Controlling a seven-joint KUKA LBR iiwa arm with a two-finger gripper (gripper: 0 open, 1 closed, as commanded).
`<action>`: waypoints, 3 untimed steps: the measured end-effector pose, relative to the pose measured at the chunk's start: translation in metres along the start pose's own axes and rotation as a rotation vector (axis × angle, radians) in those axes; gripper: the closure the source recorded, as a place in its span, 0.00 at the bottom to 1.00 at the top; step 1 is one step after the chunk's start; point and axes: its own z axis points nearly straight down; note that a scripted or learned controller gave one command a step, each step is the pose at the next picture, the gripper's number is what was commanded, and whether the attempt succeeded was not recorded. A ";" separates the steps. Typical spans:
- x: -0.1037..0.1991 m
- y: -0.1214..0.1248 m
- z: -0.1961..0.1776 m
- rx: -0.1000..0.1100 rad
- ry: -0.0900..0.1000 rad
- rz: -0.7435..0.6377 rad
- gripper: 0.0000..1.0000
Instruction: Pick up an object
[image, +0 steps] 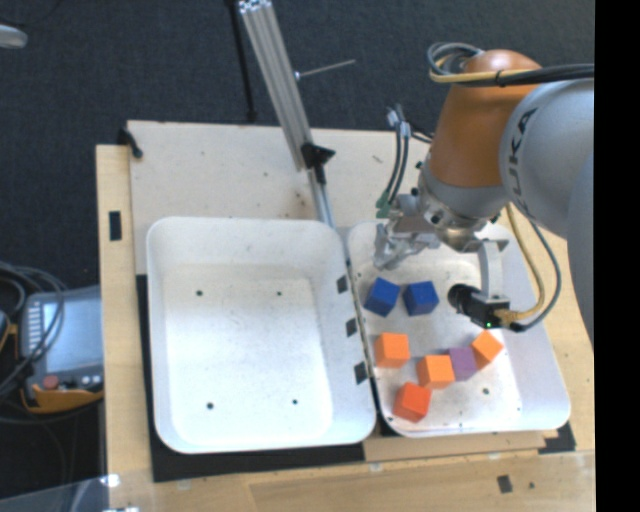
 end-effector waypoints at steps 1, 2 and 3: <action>0.052 0.019 0.002 0.001 0.000 0.000 1.00; 0.103 0.015 0.005 0.003 -0.001 0.001 1.00; 0.099 0.015 0.005 0.003 -0.003 0.004 0.00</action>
